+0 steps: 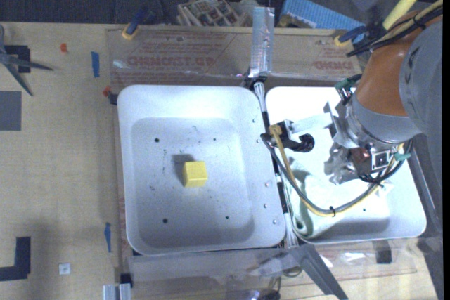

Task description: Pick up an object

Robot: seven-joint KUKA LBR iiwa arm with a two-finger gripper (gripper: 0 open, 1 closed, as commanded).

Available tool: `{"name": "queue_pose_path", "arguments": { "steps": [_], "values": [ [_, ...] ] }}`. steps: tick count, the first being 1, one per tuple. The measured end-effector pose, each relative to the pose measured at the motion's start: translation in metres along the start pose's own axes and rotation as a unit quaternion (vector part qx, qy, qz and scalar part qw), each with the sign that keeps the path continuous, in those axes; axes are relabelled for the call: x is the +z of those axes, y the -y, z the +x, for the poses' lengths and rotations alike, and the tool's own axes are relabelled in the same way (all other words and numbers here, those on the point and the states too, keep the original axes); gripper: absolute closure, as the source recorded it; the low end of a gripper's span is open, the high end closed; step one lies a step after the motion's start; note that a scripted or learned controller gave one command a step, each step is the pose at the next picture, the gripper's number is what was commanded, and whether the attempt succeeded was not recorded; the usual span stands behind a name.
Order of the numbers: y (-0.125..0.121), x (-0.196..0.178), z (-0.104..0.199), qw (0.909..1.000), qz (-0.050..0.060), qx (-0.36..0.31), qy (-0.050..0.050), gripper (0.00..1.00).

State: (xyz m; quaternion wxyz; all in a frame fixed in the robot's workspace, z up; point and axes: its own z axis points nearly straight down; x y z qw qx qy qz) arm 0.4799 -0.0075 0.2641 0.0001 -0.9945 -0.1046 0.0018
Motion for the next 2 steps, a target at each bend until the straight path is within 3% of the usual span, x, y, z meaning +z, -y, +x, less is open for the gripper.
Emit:
{"name": "queue_pose_path", "arguments": {
  "steps": [1,2],
  "values": [
    [0.029,-0.075,0.006,0.9969,-0.001,-0.078,-0.002,1.00],
    [-0.013,-0.035,0.096,1.0000,-0.001,0.006,-0.002,1.00]
  ]
}}
